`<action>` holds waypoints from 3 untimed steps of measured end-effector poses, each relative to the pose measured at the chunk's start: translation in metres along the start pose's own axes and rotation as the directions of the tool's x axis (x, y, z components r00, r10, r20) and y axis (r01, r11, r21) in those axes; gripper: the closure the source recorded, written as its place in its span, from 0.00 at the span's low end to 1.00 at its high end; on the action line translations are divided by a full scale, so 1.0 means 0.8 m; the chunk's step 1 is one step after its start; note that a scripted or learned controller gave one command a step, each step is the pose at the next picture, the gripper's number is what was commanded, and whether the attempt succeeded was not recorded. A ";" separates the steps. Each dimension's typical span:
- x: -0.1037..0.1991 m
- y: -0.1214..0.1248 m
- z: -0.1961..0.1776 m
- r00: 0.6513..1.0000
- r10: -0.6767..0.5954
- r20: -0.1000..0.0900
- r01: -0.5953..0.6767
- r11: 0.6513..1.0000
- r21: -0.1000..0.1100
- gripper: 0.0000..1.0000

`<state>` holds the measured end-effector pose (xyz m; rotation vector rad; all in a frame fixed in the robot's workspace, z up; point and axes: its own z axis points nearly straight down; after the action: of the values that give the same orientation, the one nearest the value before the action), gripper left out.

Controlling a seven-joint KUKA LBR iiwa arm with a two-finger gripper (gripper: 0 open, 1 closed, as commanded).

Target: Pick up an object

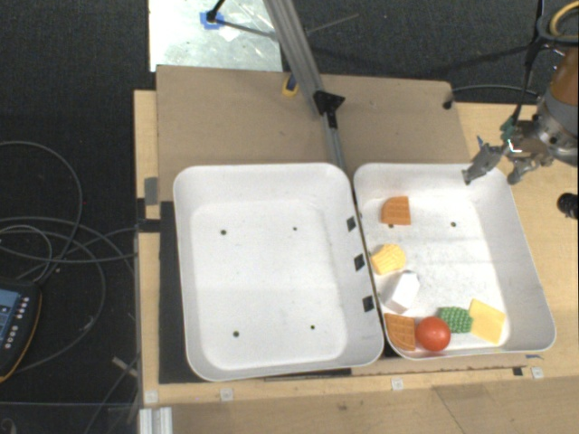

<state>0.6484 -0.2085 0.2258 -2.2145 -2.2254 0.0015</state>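
Note:
The right bin [488, 215] holds several small items: an orange piece [395, 211] near the top, a yellow corn-like piece [388, 259], a white block [403, 288], an orange waffle-like piece [400, 330], a red ball [433, 334], a green piece [455, 318] and a yellow wedge [487, 320]. My gripper [494, 167] hovers over the bin's far right corner, well away from all of them. Its two fingers are spread apart with nothing between them.
The left bin [262, 269] lies beside the right one, with black clips [358, 262] along their shared edge. A grey pole [298, 48] slants across the back of the bench. Cables run along the floor at left.

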 end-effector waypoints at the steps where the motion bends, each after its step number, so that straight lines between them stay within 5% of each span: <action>1: 0.000 0.001 -0.004 1.000 -0.002 0.002 0.002 1.000 -0.004 0.00; 3: 0.008 0.001 0.127 1.000 -0.001 0.000 0.001 1.000 0.001 0.00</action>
<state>0.6490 -0.2023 0.1244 -2.2127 -2.2262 0.0032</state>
